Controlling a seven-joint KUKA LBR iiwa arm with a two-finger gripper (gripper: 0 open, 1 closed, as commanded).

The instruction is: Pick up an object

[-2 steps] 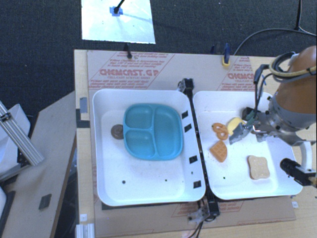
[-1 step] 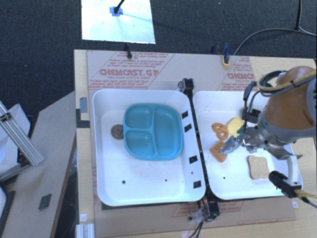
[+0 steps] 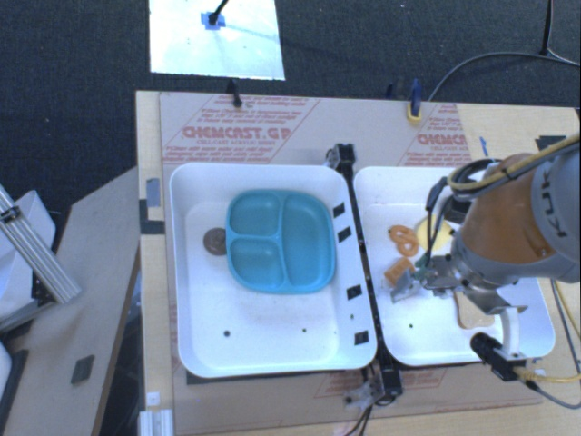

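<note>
The right bin [image 3: 399,339] holds an orange pretzel-shaped piece [image 3: 403,237] and, just below it, an orange chunk [image 3: 398,270]. My gripper [image 3: 410,284] hangs low over this bin, its tip right beside the orange chunk on that chunk's lower right. The grey arm with its orange band [image 3: 508,221] covers most of the bin's right half. A flat tan object [image 3: 473,313] peeks out from under the arm.
The left bin [image 3: 195,334] carries a blue divided plate [image 3: 277,241] with a small round brown-grey object [image 3: 215,241] at its left edge. A black divider [image 3: 356,243] runs between the bins. Cables trail at the lower right.
</note>
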